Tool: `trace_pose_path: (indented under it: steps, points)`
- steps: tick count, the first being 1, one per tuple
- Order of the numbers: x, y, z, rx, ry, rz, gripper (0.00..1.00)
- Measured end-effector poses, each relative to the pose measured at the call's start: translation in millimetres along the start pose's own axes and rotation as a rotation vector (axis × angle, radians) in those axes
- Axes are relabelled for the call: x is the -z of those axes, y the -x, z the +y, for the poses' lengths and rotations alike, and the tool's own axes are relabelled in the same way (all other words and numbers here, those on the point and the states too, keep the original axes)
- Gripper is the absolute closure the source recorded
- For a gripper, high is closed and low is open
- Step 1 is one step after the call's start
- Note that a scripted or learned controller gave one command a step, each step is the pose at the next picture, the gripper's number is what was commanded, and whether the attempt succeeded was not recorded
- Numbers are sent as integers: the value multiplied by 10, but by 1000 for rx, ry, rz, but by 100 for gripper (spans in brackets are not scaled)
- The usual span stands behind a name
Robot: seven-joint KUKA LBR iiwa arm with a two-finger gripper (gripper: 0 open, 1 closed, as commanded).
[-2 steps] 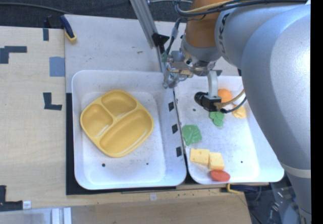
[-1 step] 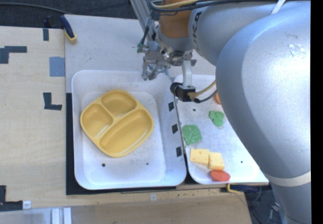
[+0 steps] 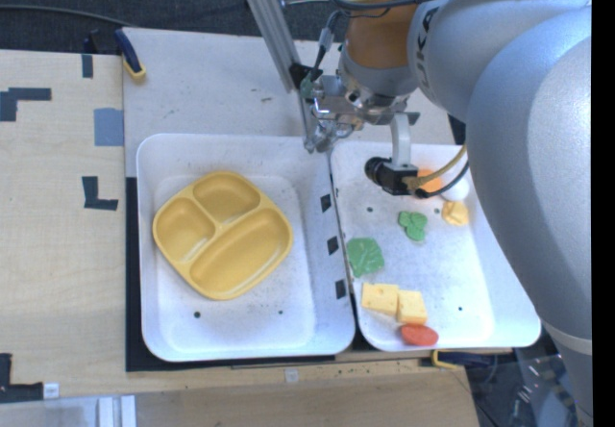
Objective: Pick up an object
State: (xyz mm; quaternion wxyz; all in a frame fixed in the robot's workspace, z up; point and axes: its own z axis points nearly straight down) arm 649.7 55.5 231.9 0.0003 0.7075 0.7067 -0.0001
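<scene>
A shallow white left bin on the surface holds a yellow three-compartment plastic plate. The hand hangs above the bins' shared rim at the back (open or closed, I cannot tell), with nothing visibly in it. The white right bin holds a flat green leafy piece, two yellow cubes touching each other, a red piece and a small green piece.

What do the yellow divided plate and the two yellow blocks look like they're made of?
The yellow divided plate looks like moulded plastic, smooth, with a soft sheen along its ridges. The yellow blocks may be plastic or foam toy food, matte with flat faces; I can't tell which.
</scene>
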Motion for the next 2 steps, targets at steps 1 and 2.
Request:
trace_pose_path:
  steps: [1, 2]
  points:
    - [90, -116, -15, 4, -1, 1, 100]
    - [-473, 57, -137, 1, -8, -2, 100]
